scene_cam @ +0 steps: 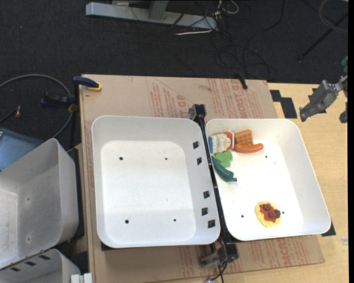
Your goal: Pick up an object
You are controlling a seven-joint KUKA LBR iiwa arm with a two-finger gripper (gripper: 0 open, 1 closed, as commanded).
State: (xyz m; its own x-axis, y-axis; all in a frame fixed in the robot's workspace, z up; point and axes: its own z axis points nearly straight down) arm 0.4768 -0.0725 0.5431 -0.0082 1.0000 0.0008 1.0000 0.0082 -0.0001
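The right bin (298, 166) holds several toy foods. A small white and red carton (220, 142) lies at its upper left, with a tan waffle (243, 136) and an orange sausage (249, 147) beside it. A green leafy piece (224, 164) lies just below the carton, against the bin's left wall. A little pizza with red topping (267, 214) rests near the front of the bin. My gripper (315, 106) hangs at the far right, above the bench and outside the right bin's upper right corner, well away from all the toys.
The left bin (110, 132) stands beside the right one on a brown board (166, 94). A grey plastic tub (33, 193) stands at the far left. Cables and a metal bar (149, 14) lie on the dark floor behind the bench.
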